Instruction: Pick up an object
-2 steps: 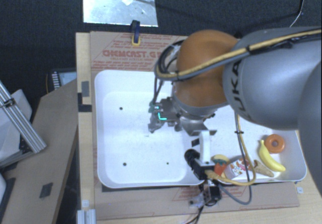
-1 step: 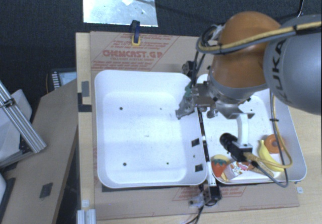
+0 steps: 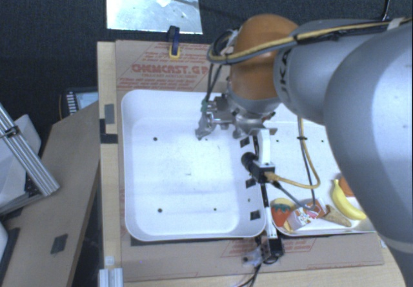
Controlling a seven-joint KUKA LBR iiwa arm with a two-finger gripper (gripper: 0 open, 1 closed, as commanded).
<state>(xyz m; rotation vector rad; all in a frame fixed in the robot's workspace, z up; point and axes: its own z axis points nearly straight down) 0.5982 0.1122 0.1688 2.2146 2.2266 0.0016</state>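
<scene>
My gripper [image 3: 206, 126] hangs over the far right part of the left white bin [image 3: 129, 169], near the divide between the bins. Nothing shows beneath it but bare bin floor. The grey arm with its orange band [image 3: 261, 53] covers most of the right bin [image 3: 322, 231]. In that bin's near corner lie a yellow banana [image 3: 348, 200], a red and white packet [image 3: 295, 215] and a tan cone-shaped piece [image 3: 335, 217]. An orange thing [image 3: 342, 184] peeks out just behind the banana, mostly hidden by the arm.
Both bins rest on a cardboard sheet [image 3: 161, 66]. A yellow cable [image 3: 308, 169] loops from the arm down over the right bin. A yellow clamp [image 3: 173, 44] sits at the cardboard's far edge. Aluminium rails [image 3: 26, 157] stand off the bench at left.
</scene>
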